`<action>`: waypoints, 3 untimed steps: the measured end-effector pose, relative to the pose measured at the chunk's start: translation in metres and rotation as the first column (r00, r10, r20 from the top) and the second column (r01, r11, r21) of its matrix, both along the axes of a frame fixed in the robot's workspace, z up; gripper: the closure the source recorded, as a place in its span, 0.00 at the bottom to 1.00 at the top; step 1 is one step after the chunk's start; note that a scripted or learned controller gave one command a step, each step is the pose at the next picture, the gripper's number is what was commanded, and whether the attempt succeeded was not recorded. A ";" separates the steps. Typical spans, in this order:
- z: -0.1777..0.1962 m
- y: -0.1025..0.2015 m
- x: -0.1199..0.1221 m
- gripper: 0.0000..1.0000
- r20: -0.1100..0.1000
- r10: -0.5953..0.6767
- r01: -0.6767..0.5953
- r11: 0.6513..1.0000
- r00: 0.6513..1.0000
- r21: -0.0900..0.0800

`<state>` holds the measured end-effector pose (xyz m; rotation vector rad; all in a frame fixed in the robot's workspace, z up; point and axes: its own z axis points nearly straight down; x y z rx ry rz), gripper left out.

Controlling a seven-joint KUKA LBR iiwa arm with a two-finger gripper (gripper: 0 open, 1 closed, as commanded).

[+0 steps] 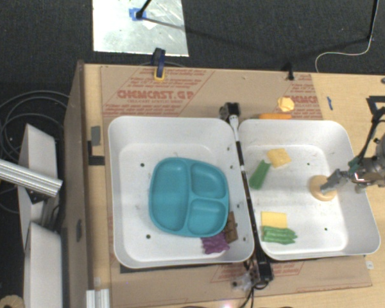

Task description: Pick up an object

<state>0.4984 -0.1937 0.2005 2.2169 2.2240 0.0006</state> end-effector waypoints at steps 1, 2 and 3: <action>-0.118 -0.014 0.048 0.00 0.009 0.002 -0.002 1.000 1.000 -0.006; -0.098 -0.014 0.052 1.00 0.020 0.003 -0.003 1.000 1.000 -0.006; -0.099 -0.014 0.051 0.00 0.017 0.002 -0.002 1.000 1.000 -0.005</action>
